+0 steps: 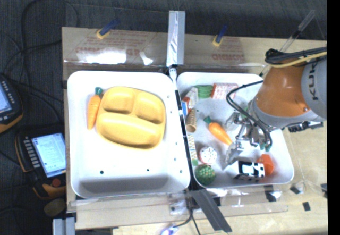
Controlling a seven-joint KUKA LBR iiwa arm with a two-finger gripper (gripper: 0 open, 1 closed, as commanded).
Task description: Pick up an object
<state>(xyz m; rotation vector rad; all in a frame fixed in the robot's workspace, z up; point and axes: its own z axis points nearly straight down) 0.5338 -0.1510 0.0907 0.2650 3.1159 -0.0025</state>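
Toys lay scattered in the right bin [287, 173]: a small carrot [218, 131] near the middle, a black-and-white block [249, 170] by the front wall with a red piece [266, 164] beside it, a green ball [205, 174] and a white speckled ball [207, 155] to their left. The gripper [245, 144] hung just above the block, right of the carrot; whether its fingers were apart or together could not be told. In the left bin [127, 178] rested a yellow divided tray [131, 116] with another carrot [93, 109] against its left edge.

A yellow divided tray [132, 117] and carrot [93, 110] lie in the left bin [79, 175].
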